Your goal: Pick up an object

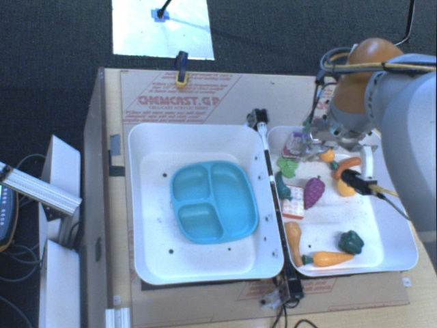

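On the desk, the left bin holds a blue divided plate. In the right bin, the gripper hangs at the far end; whether it is spread or pressed together I cannot tell. The nearest pick, a small orange toy, lies just at its 4 o'clock. A purple eggplant lies at 6 o'clock, long axis 1-to-7. Two carrots and a green broccoli lie well apart, near the front rim.
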Motion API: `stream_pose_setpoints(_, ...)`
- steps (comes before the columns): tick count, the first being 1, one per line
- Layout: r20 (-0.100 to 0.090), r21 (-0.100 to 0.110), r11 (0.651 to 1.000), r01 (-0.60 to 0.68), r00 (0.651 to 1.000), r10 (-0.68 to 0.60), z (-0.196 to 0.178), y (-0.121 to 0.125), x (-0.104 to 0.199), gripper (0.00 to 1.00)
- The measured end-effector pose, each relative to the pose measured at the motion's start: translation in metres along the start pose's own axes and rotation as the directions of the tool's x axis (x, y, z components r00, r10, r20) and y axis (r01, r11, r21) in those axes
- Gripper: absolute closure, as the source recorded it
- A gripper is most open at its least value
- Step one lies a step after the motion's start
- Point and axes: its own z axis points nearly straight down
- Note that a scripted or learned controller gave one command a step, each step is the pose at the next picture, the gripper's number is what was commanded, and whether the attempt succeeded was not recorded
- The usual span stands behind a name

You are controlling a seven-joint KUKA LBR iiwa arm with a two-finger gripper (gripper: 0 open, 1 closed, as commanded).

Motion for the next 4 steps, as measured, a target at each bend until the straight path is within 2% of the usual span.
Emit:
stream_pose_setpoints(1,0.0,-0.001,1.0,0.0,1.0,0.0,0.0,0.0,0.0,0.0)
stream_pose_setpoints(2,0.004,-0.023,1.0,-0.002,1.0,0.002,0.013,-0.061,0.011,0.0)
stream_pose_setpoints(3,0.005,-0.024,1.0,-0.002,1.0,0.002,0.013,-0.084,-0.004,0.0)
stream_pose_setpoints(4,0.004,-0.026,1.0,-0.001,1.0,0.001,0.003,-0.083,-0.003,1.0)
